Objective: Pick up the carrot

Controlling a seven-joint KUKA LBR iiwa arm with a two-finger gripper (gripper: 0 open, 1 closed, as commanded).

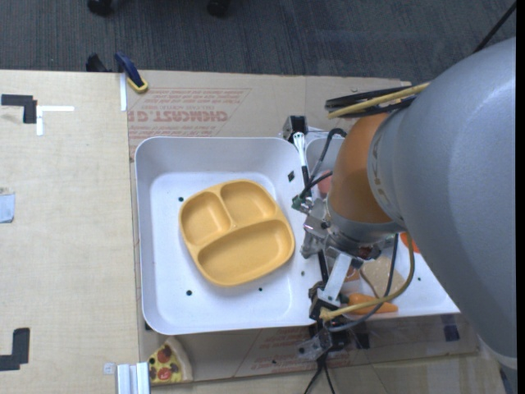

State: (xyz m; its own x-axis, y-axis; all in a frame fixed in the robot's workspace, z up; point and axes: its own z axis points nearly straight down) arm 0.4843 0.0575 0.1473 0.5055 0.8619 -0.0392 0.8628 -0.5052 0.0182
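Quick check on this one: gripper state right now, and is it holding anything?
Gripper: cannot be told; it is low in the right bin, at the carrot.

Dark grey carpet [271, 23] up top with chair wheels [102, 1] poking in, light wood bench [61, 245] and cardboard [189, 109] below.

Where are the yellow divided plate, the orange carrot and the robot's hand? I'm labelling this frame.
Yellow divided plastic plate [236, 232]: camera view, on its large lower compartment.
Orange carrot [379, 306]: camera view, on the strip visible beneath the arm.
Hand [325, 302]: camera view, at its finger ends, beside the carrot.
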